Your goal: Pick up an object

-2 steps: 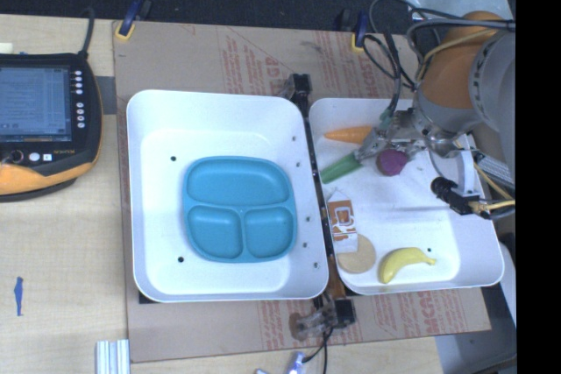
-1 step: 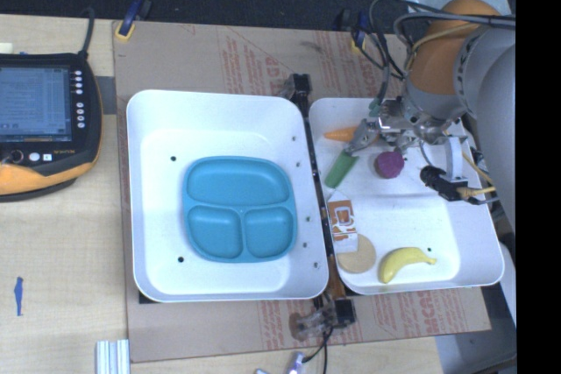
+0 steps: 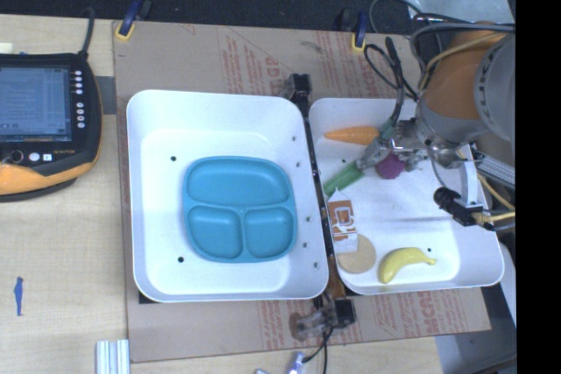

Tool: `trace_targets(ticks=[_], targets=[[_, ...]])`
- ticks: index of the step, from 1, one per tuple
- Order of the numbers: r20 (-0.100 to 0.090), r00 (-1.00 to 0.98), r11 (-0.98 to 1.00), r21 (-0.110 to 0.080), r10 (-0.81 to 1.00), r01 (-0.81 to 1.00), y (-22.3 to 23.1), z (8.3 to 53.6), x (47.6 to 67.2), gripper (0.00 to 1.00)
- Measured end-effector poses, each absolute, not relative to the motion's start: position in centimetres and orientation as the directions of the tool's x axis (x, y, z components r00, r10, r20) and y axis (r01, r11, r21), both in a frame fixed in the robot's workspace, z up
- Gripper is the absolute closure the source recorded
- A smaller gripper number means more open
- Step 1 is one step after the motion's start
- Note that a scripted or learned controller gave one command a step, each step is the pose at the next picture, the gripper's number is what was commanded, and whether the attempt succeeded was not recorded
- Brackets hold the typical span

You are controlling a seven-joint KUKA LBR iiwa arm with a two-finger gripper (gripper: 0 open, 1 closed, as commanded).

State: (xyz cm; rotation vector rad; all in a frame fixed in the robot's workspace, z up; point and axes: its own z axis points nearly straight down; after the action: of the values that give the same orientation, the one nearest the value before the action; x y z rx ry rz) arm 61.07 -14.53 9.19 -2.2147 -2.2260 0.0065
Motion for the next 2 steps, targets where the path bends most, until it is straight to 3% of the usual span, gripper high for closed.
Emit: trace_targets(ticks=[1,2], targets=[[0.0,-0.003,0.003,-0.004,1.0,1.0,-14.4,9.2,64.0,0.0],[-0.001,-0.005,0.005,-0.004,1.0,1.0,-14.8,9.2,60.5,0.0]])
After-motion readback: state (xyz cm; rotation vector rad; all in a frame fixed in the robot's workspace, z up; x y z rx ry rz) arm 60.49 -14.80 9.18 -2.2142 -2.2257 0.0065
